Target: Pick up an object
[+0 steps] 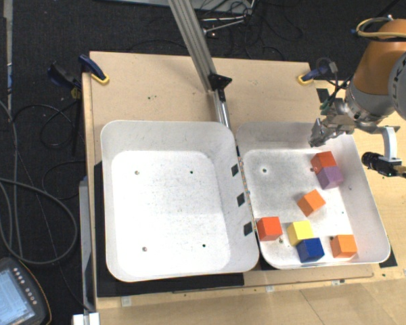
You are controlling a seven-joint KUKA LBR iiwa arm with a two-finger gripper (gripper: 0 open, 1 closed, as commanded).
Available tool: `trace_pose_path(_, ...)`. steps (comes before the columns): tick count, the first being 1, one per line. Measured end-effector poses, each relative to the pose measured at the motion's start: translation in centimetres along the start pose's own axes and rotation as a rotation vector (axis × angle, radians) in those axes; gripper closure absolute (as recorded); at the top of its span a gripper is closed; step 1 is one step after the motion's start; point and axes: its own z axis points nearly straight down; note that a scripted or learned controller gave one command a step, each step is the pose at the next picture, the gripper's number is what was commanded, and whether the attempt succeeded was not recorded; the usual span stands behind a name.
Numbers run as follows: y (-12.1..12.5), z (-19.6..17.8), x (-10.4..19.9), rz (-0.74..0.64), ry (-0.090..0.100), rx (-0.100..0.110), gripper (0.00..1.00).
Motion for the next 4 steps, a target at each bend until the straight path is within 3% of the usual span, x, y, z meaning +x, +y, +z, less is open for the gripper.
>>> trace_pose_path(2, 0.3, -12.0, -0.1, 0.001, 0.000, -0.005, 1.00)
trace_pose_path(3, 1.3, -12.1, 5.1, -0.004, 0.003, 0.001, 1.00)
trace_pose_path(4, 0.4, -12.3, 10.9, -0.004, 0.004, 0.004, 1.00)
